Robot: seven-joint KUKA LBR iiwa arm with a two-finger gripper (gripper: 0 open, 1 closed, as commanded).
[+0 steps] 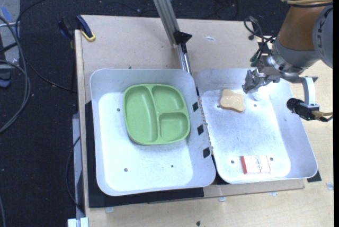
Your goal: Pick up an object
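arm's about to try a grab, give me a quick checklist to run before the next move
1. Target in reach: bread slice lies in the right bin, just left of the gripper. Ok.
2. Gripper over the target: it sits beside the slice. Not ok.
3. Finger state: cannot tell.
4. Nothing held already: cannot tell.
5. Other objects clear of the target: small box lies apart near the bin's front; green plate is in the left bin. Ok.

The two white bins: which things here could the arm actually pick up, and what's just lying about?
Belonging to the job:
gripper
slice of bread
small red and white box
green divided plate

Just lying about:
metal pole
clamp with yellow tip
cables on the floor
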